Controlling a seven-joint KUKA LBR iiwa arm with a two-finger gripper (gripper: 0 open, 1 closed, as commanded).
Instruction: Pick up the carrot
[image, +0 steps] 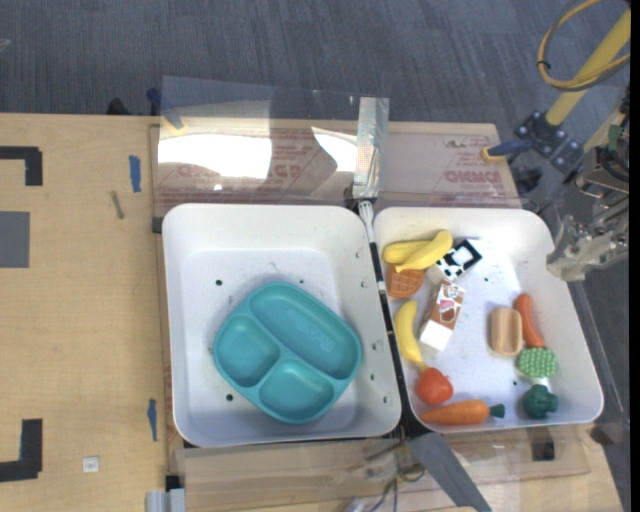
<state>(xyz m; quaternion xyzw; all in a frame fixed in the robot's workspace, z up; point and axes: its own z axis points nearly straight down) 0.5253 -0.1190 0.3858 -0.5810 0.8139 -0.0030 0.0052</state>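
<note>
Gripper (578, 250) sits at the right rim of the right bin (570, 300), and I cannot tell its state because this part is blurred. I see the carrot (462, 412) lying flat along the near wall of this bin, well apart from the tool. Just above its left end is a tomato (433, 385), and to its right is a broccoli (539, 401). Further up lies a banana (406, 333). I see a teal divided plate (288, 350) in the left bin (200, 240).
</note>
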